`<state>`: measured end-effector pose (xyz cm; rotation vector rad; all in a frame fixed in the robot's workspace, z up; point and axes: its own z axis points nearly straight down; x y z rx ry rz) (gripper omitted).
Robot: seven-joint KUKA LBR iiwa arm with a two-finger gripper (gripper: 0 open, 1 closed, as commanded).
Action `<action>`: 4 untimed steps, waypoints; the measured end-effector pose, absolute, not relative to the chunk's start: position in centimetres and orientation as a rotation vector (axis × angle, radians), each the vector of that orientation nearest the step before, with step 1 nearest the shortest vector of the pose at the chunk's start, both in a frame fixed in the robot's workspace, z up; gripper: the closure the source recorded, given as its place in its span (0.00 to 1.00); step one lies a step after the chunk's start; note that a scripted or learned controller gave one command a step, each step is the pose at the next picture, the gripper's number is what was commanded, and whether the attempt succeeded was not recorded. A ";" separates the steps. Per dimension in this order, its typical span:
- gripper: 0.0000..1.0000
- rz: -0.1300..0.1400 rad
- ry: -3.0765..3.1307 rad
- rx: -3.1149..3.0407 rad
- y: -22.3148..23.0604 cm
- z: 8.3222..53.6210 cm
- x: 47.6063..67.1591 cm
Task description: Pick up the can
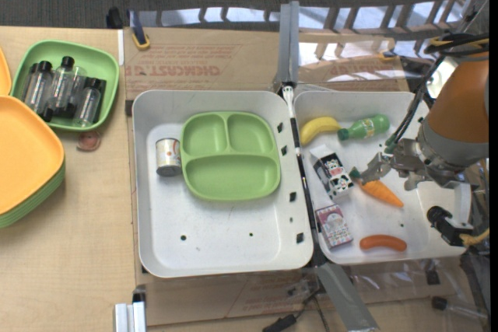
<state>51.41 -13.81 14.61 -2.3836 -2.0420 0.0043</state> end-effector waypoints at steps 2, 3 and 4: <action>0.00 0.004 -1.961 -2.453 -6.5 19.1 53.1; 0.00 0.007 -1.918 -2.487 -3.5 19.0 55.7; 0.00 0.007 -1.992 -2.429 -4.3 19.0 60.4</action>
